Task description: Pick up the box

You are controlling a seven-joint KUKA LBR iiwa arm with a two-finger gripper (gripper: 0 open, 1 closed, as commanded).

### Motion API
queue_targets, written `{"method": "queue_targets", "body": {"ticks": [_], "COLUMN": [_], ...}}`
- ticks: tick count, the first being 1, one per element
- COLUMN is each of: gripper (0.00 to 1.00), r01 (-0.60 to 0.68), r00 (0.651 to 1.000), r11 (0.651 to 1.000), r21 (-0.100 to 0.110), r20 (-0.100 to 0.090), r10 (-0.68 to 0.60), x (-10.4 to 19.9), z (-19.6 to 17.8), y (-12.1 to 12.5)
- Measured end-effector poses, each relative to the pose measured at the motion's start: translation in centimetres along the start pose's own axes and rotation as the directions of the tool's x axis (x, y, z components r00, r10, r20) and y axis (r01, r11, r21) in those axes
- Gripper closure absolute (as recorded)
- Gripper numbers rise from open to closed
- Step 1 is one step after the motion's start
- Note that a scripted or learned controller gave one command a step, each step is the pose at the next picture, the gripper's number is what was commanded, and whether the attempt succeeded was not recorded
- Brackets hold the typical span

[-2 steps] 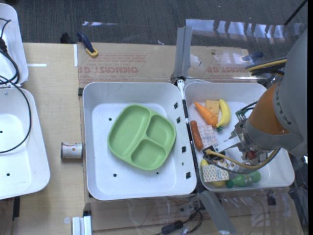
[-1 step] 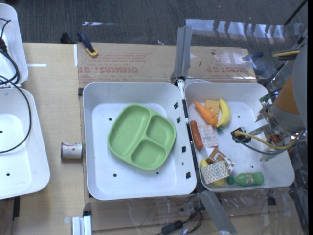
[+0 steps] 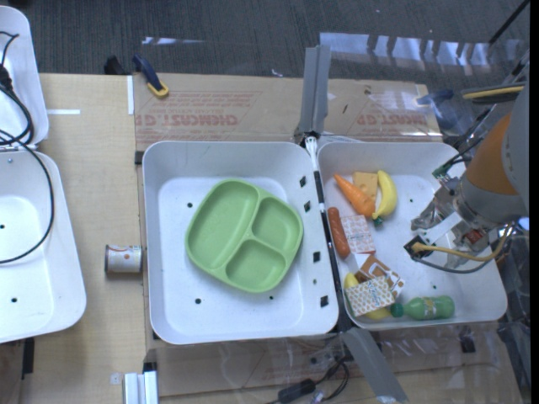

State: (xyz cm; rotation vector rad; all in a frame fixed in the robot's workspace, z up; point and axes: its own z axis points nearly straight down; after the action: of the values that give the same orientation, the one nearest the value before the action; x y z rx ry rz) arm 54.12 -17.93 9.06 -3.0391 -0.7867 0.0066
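From the overhead camera you see the box [image 3: 370,295], a white carton with a yellow pattern, lying flat in the right bin [image 3: 421,188], close to that bin's near wall and towards its left side. Take the box as your reference. A green bottle [image 3: 425,308] lies on its side just to the right of the box, almost touching it. Something yellow [image 3: 376,313] pokes out from under the box's near edge. A small brown and white carton [image 3: 376,269] sits against the box's far edge. Farther back from the box, you find a red sausage [image 3: 338,231] and a pale packet [image 3: 358,234] side by side. Beyond those are a carrot [image 3: 355,195], a yellow block [image 3: 365,182] and a banana [image 3: 386,194], clustered together.

The gripper [image 3: 431,223] hangs to the right of the box and farther back, well apart from it, above bare bin floor. You cannot tell whether it is open or closed, and nothing shows in its grasp. The grey arm [image 3: 493,171] reaches in from the right behind it.

Well to the left of the box, a green divided plate [image 3: 244,236] lies in the middle of the left bin [image 3: 168,225].
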Motion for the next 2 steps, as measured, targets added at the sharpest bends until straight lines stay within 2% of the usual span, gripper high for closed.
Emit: {"method": "queue_targets", "body": {"ticks": [1, 2], "gripper": [0.0, 1.0], "r01": [-0.148, -0.151], "r00": [0.989, 0.988], "r11": [0.989, 0.988], "r21": [-0.018, -0.006], "r20": [-0.023, -0.012], "r10": [0.147, 0.151], "x": [-3.18, -3.48], "z": [-0.66, -1.24], "y": [-5.73, -5.92]}}
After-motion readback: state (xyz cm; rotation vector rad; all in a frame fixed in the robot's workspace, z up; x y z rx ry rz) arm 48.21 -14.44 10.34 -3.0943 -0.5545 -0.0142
